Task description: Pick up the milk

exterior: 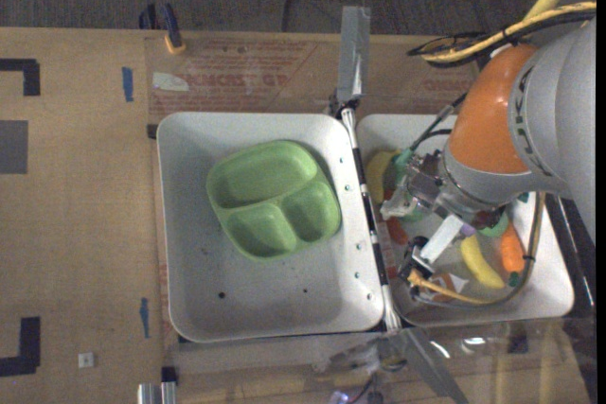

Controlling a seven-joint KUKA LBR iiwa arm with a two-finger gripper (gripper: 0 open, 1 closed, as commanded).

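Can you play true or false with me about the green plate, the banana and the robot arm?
1. The green plate lies in the left bin. True.
2. The plate has food in it. False: its three sections are bare.
3. The arm hangs over the right bin. True.
4. The banana lies in the left bin. False: it lies in the right bin, beside a carrot.
5. The arm's band is blue. False: it is orange.
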